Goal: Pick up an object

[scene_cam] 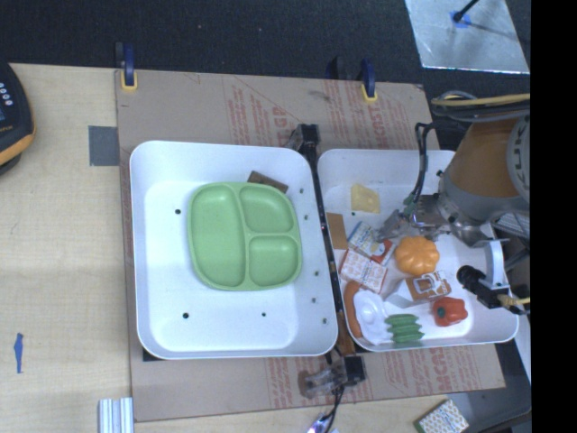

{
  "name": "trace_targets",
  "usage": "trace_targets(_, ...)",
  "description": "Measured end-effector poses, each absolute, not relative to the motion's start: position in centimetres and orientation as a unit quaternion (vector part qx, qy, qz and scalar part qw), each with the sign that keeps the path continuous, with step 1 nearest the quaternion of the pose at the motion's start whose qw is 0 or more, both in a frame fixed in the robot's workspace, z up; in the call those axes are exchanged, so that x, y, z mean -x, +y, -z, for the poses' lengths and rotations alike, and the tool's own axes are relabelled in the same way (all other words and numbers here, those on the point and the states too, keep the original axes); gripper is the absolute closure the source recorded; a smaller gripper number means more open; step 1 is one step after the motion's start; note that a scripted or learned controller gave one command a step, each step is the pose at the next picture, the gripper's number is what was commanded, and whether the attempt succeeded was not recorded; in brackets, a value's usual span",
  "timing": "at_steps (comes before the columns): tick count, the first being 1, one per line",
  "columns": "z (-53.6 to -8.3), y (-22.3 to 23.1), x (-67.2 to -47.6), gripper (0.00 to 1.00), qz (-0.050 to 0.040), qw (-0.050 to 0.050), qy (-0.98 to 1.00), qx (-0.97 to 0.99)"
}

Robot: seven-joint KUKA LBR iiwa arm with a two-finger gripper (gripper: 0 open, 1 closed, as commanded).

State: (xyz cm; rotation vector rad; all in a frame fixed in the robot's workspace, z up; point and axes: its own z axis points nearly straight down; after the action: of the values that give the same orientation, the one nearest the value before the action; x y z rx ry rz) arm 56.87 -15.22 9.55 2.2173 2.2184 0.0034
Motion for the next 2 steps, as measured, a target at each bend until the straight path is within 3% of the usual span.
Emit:
trace_targets(1, -9.65, -16.42, -51.19, 0.0, -0.0023, 0.004, 0.708, -0.706)
trace_targets(2, -10.62, -16.48, -51.28, 1.0, -0.0008, 0.003, 0.71, -0.705)
